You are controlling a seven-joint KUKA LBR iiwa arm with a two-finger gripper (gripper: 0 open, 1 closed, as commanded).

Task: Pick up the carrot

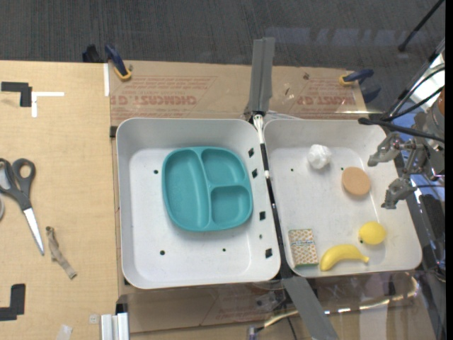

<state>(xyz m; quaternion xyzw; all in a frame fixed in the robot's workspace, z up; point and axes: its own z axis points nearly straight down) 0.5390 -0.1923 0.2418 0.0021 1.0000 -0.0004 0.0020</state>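
Cardboard-covered bench (56, 190), white bins (134, 211), dark floor (177, 13)

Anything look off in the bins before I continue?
Nothing spilled or damaged. The odd part: the right bin holds a banana, lemon, tan round item, white lump and small packet, nothing recognizably carrot-shaped.

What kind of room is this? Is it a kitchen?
Probably a robot lab, not a kitchen: two white bins sit on taped cardboard, a robot pincer reaches in, and scissors lie nearby.
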